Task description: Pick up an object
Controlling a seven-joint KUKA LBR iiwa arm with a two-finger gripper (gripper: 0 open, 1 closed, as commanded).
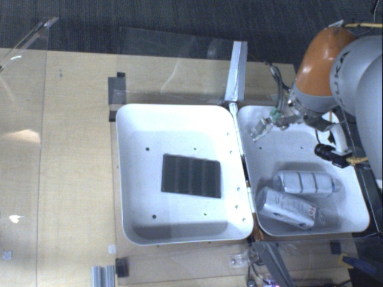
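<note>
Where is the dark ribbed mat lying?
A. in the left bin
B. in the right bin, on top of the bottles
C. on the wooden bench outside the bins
A, because the dark ribbed mat lies flat on the floor of the left bin, while the two bottle-like things lie in the right bin.
</note>
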